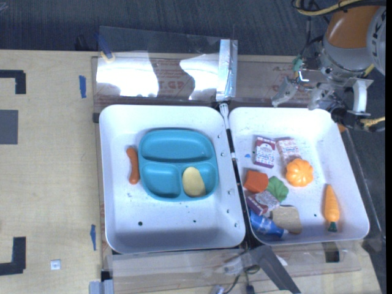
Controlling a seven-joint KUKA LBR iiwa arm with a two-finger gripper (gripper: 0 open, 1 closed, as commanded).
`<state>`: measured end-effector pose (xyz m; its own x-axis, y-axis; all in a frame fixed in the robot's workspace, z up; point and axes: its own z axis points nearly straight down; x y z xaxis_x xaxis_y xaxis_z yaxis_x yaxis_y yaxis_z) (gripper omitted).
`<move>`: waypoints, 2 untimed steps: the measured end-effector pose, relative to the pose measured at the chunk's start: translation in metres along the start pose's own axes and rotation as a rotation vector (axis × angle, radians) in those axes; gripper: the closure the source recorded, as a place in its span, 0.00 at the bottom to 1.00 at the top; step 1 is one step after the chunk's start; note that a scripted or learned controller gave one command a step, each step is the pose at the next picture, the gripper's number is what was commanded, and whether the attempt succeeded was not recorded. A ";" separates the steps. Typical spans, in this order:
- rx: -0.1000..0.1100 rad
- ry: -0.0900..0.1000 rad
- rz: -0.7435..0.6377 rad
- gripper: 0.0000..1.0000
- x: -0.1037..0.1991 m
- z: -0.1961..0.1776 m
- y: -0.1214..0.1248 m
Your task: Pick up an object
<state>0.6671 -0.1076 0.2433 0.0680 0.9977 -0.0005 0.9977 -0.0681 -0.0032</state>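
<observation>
My gripper (pixel 301 98) hangs over the far rim of the right bin (pixel 352 164), open, with nothing between its fingers. Below it in that bin lie two red and white packets (pixel 264 151), a small orange pumpkin (pixel 299 171), a carrot (pixel 331 206), a red-orange block (pixel 256 180), a green leafy piece (pixel 278 188), a tan slice (pixel 286 218) and a blue bottle (pixel 266 226). They are bunched from the middle to the near edge. The gripper is well apart from all of them.
The left bin (pixel 113 213) holds a blue divided plate (pixel 174 158) with a yellow oval item (pixel 193 181) in its right compartment, and an orange sausage (pixel 133 165) beside the plate. A clear plastic sheet (pixel 162 72) stands behind the left bin.
</observation>
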 end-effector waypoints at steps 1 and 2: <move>0.000 0.000 -0.222 0.00 -0.048 0.008 -0.003; 0.006 0.002 -0.051 0.00 -0.093 0.149 -0.101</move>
<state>0.5591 -0.1934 0.0949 0.0171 0.9999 0.0021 0.9998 -0.0171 -0.0089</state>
